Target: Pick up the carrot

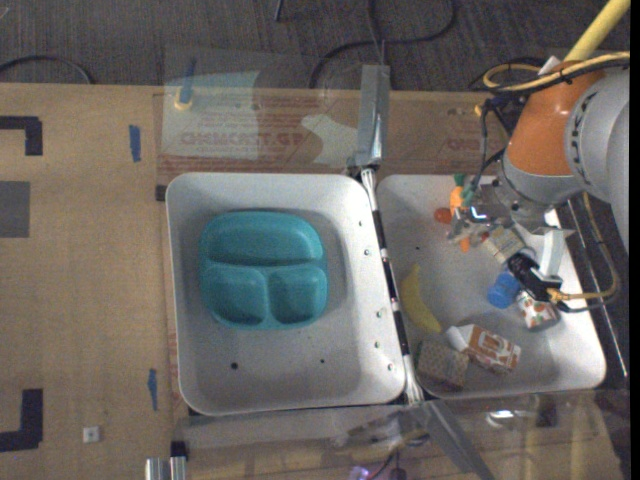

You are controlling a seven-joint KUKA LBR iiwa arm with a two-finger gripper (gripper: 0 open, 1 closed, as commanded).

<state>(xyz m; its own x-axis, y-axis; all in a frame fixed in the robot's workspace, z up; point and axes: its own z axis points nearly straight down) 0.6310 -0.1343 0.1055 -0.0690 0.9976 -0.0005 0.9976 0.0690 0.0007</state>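
Camera view: carrot lying under the claw in the right bin

Camera view is showing the carrot (pixel 444 214) as a small orange piece with a green top, sitting in the upper part of the right bin (pixel 580 363), close to its back wall. It is lying just beside a cluster of small colourful toys (pixel 470 230) — they are too small and blurred to name one by one. The claw (pixel 478 211) is hanging right over that cluster, next to the carrot; whether it is released or clenched I cannot tell, as the wrist is covering it, and nothing is showing clearly as gripped.

The arm (pixel 555 133) is reaching in from the right, its orange band sitting above the grey wrist. Further down the same bin, a blue block (pixel 502 291) is lying beside a small red-and-white can (pixel 537 313). A yellow banana (pixel 420 303) is resting along the bin's left wall, and near the front edge a brown woven piece (pixel 443 363) is sitting next to an orange-and-white carton (pixel 490 347).

The left bin (pixel 190 368) is holding a teal divided plate (pixel 264 269) — three compartments, lying flat. Both bins are standing side by side on the tabletop (pixel 80 298), which is carrying blue tape marks (pixel 134 143).
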